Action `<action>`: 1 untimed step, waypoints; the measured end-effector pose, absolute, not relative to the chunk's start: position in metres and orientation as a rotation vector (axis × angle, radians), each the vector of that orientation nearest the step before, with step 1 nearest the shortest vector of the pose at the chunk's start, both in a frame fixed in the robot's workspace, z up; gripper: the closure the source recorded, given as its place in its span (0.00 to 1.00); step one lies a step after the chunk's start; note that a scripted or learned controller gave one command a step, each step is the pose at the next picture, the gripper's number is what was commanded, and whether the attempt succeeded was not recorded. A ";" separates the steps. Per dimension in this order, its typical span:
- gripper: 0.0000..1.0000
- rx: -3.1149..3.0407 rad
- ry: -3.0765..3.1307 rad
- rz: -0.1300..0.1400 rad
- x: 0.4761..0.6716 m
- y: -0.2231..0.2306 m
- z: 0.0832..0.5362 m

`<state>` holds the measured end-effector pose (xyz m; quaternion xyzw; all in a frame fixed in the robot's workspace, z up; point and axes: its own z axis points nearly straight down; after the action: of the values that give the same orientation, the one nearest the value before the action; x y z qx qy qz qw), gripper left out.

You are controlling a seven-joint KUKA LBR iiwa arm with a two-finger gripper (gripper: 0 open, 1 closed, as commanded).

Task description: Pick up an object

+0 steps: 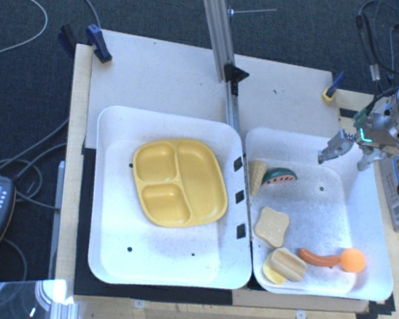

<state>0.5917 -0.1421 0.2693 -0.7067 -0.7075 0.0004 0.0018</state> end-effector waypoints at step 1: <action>0.00 -2.216 -2.216 0.007 0.586 -0.142 0.207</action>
<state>0.5863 -0.1422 0.2070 -0.7072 -0.7070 0.0022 0.0038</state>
